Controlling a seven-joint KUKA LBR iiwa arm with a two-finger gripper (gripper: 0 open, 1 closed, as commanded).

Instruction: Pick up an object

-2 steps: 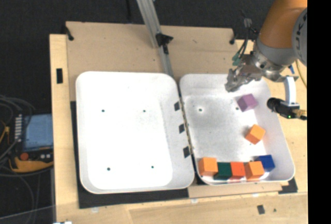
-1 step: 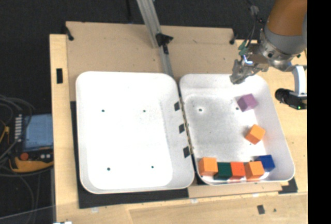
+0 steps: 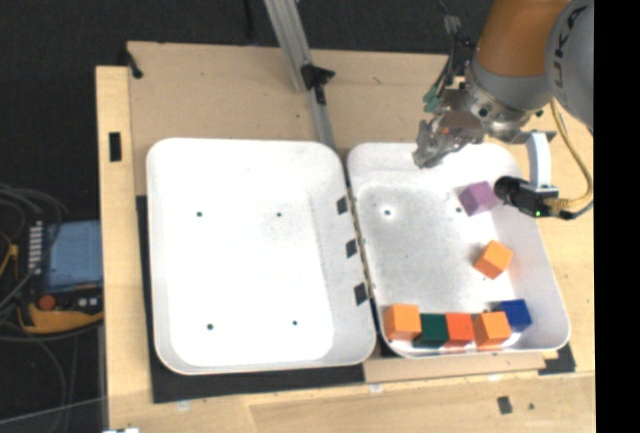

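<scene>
blocks (image 3: 459,326) in the right bin (image 3: 400,241), none taken yet.
nearest us a row lines the front wall; we judge them light, stiff, best pinched across flat faces. farther back, an orange cube (image 3: 492,259) and purple cube (image 3: 477,197) sit free; the gripper (image 3: 432,153) hovers at the back rim, grip unreadable.

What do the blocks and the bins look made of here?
Blocks, e.g. the purple block and lone orange block: matte, solid-coloured cubes, likely painted wood or foam; can't tell which. Right bin: white, probably moulded plastic, with rounded corners and a speckled, scuffed floor.
</scene>
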